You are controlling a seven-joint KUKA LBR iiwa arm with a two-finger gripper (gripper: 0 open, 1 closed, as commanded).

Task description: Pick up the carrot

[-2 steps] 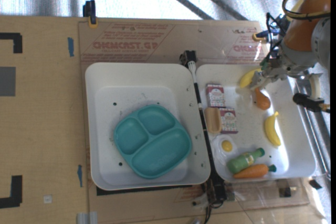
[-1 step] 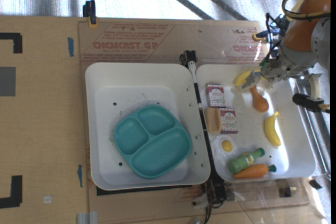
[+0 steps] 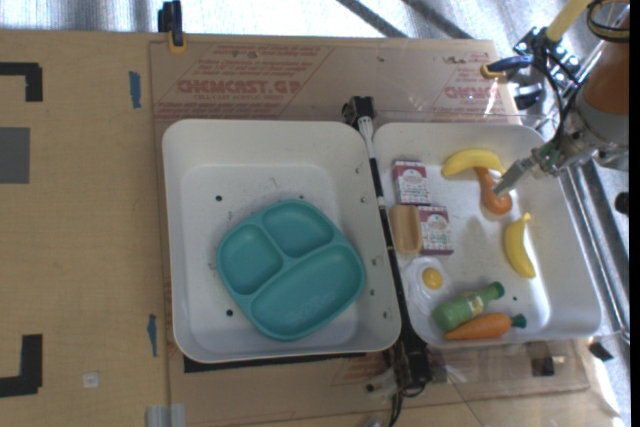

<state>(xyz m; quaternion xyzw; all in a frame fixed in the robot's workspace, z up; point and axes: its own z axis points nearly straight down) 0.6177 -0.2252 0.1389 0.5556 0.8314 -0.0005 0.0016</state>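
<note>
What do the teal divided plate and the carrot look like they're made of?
Teal plate: probably molded plastic, matte, with an even colour and soft rounded dividers. Carrot: likely a plastic toy, smooth with a slight sheen, uniform orange with a green stub end.

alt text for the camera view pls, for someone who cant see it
The tool reaches from the right into the right bin, above a small orange item, while the carrot lies at that bin's near edge beside a green bottle. The left bin holds a teal divided plate.
</note>
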